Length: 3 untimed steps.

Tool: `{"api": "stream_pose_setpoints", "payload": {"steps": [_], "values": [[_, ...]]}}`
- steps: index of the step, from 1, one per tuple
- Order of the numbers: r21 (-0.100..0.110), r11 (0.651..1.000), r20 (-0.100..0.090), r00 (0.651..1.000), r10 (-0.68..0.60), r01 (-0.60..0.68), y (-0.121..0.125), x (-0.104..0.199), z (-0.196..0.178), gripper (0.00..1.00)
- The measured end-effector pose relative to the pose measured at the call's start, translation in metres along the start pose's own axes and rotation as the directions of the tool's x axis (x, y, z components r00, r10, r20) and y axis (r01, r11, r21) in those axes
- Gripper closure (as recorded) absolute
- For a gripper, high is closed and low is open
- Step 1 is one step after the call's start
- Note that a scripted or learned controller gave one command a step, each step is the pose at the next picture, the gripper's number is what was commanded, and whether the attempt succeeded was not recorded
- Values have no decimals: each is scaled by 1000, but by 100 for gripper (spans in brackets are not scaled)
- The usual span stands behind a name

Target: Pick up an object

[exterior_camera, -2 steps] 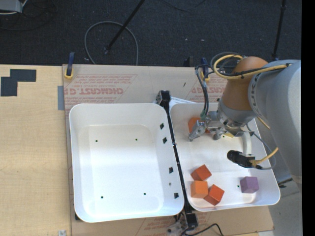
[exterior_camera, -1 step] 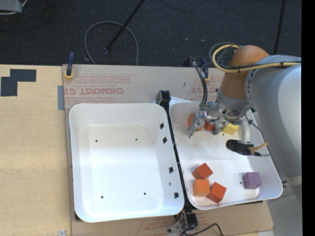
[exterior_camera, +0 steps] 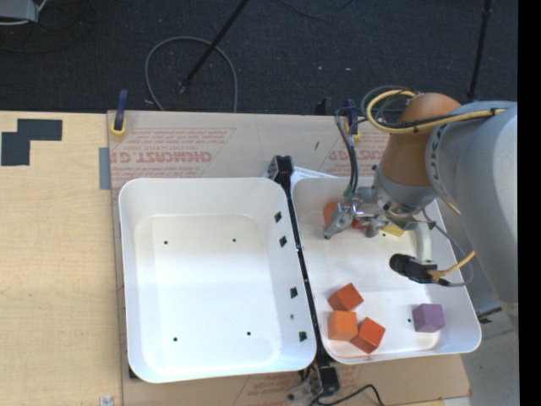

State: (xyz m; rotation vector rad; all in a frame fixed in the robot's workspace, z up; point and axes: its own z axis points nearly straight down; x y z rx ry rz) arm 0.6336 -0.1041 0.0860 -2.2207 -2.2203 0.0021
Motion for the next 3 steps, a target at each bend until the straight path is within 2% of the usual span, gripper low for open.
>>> {"api": "stream_pose_setpoints", "payload": {"steps": [1,2,3], "values": [[24,1000,-1,1000,6,-6,26,-1,-1,0],[24,1000,0,1000,6,-6,26,-1,0,0],[0,1000,0,1000,0,0,-6,4,-1,0]]}}
